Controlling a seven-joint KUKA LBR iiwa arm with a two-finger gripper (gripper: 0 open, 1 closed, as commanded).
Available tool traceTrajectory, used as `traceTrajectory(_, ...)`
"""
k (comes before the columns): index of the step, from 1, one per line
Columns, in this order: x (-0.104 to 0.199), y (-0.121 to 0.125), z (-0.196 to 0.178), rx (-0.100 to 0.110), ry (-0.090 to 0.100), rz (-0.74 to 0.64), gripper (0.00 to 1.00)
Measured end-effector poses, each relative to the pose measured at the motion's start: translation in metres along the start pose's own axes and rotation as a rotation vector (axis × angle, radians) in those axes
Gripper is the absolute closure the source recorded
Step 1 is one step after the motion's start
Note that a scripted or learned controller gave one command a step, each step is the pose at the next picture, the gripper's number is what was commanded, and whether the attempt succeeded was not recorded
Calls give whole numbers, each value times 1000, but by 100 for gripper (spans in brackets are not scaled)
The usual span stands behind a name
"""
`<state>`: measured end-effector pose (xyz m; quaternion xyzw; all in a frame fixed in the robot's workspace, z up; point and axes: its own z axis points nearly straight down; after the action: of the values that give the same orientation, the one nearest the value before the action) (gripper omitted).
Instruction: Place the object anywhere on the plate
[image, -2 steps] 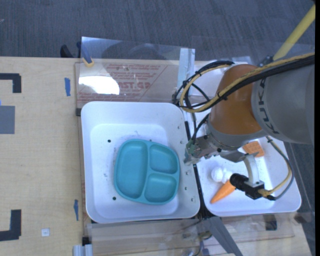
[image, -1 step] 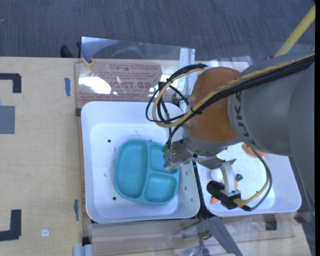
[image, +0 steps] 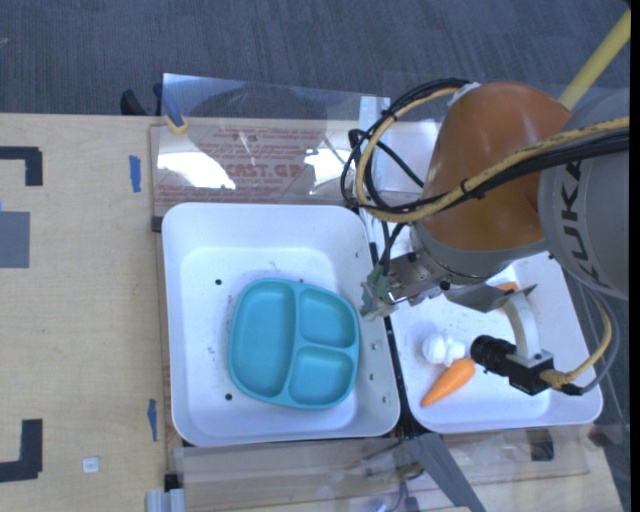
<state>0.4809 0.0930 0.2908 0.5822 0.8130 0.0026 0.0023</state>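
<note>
We see two shallow white bins side by side on a pale wooden bench (image: 70, 330). The left bin (image: 190, 250) holds a smooth turquoise three-compartment plate (image: 293, 343), with bare white floor around it. In the right bin (image: 570, 400), a glossy orange carrot (image: 448, 382) lies touching a small white object (image: 438, 349). The gripper (image: 376, 290) hangs over the rim between the bins; we cannot tell its state.

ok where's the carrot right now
The carrot lies in the right bin near its front edge, just below a small white object, well apart from the blue plate in the left bin.
</note>
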Motion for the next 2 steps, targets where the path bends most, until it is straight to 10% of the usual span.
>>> traceTrajectory(1,-78,-25,78,10,4,-449,100)
traceTrajectory(2,-134,-14,107,8,1,-508,100)
